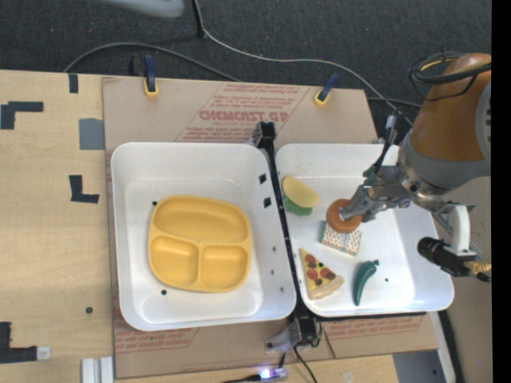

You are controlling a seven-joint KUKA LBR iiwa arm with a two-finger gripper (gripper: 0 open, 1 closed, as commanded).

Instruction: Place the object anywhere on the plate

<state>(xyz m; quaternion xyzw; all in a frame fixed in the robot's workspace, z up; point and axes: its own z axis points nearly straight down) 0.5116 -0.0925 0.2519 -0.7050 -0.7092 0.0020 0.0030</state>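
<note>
The brown round toy lies in the right bin, atop a patterned square piece, directly beneath the hand; whether it is clamped I cannot tell. The yellow plate sits well left of it.

The plate sits in the left bin, yellow, rounded, split into three compartments, one long across the far side and two smaller ones nearer us; it lies flat, nothing in it; over in the right bin, the object under the arm's tip is a brown round piece, resting on top of a speckled cream block, well apart from the plate.
</note>
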